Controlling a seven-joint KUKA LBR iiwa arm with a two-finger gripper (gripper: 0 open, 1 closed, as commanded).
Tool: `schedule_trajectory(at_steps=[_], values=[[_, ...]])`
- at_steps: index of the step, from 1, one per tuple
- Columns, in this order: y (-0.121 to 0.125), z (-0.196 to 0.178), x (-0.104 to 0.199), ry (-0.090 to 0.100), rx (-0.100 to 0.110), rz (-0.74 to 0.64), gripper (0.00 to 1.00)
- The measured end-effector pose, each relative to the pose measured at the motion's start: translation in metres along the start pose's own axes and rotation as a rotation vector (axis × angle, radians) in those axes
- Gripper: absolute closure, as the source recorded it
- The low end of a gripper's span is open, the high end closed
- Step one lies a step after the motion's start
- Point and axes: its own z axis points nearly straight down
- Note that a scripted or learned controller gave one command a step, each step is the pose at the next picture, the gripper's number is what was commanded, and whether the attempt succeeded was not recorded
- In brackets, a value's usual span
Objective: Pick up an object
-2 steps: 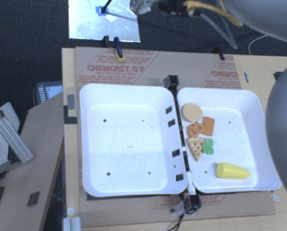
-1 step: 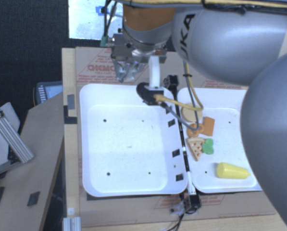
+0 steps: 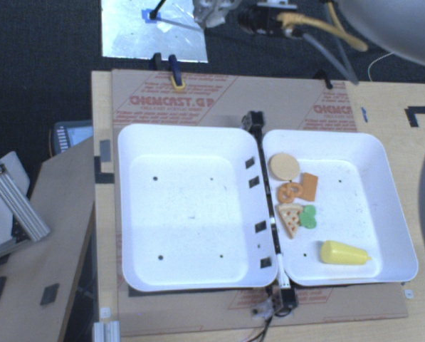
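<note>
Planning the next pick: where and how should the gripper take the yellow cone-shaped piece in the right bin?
Probably grip the yellow cone across its thick left end, coming straight down. It lies on its side, tapering right, apart from the other pieces, with bare floor on both sides.

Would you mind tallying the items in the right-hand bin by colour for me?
Tan or orange: 4: round cookie, cracker, pretzel, pizza slice
Green: 1: small green piece
Yellow: 1: yellow cone
Total: 6
</note>
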Motion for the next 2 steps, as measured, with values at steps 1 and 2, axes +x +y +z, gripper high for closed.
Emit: schedule_trajectory(at_steps=[1, 2], values=[[-0.055, 0.135, -0.033, -0.012, 0.035, 0.006, 1.0], [-0.109, 0.068, -0.014, -0.003, 0.016, -0.003, 1.0]])
